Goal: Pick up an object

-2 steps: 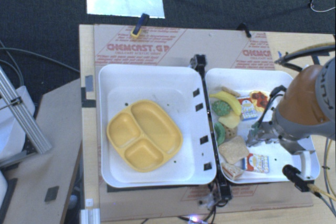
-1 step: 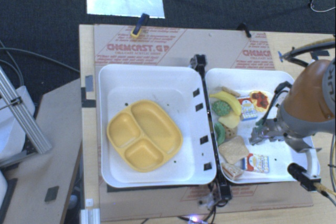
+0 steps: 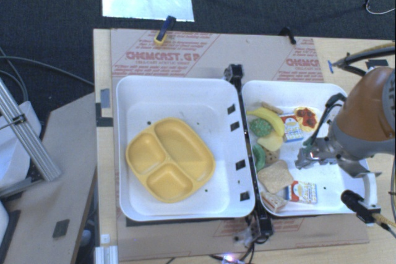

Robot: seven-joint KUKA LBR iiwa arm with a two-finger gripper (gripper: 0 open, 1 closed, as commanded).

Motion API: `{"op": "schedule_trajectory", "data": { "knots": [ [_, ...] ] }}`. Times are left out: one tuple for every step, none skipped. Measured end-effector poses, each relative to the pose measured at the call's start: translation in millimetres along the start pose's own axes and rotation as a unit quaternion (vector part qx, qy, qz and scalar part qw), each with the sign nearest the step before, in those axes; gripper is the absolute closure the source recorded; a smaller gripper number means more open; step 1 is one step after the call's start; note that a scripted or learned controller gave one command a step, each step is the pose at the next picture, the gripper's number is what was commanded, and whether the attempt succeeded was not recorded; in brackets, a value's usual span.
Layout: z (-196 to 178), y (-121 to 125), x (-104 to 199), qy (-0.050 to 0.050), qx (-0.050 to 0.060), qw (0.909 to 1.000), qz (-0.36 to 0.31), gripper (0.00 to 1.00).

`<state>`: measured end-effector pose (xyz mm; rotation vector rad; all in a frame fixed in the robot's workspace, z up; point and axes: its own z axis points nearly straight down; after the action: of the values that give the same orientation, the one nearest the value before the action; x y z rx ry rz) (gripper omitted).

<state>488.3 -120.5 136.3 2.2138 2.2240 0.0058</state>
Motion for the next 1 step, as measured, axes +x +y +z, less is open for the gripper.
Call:
{"op": "schedule_trajectory", "data": {
  "knots": [
    [-10.2, 1.2, 0.2, 0.000, -0.001, 1.0000, -0.001, 1.00]
  ]
}}
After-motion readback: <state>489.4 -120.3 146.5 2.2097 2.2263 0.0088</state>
